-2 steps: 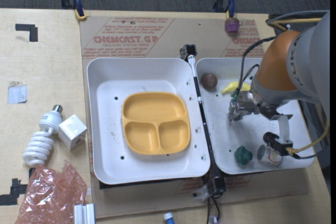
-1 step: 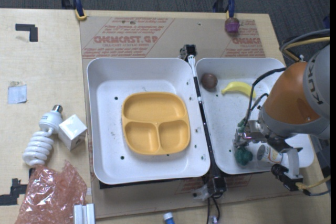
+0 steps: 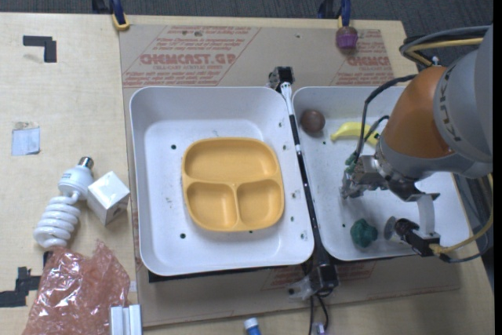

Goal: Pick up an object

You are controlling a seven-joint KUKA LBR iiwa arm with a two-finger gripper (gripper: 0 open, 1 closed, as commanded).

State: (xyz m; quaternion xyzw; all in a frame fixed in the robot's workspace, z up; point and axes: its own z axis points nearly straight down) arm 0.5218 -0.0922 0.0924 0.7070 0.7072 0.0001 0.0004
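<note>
Green and rounded, a small toy [image 3: 363,233] sits in the right bin [image 3: 329,243] near its front wall, at about five o'clock from the claw [image 3: 354,183] and close to it. The claw hangs low over the bin floor under the orange-banded wrist; whether it is spread or closed I cannot tell, and nothing shows in its grip. A banana [image 3: 349,131] lies at twelve o'clock from the claw, its long axis running nine to three, and a brown ball [image 3: 313,121] sits at eleven o'clock near the bin's back corner. The left bin [image 3: 153,169] holds a yellow tray [image 3: 233,183]. The toy looks the nearest pick, needing a short shift toward five o'clock
</note>
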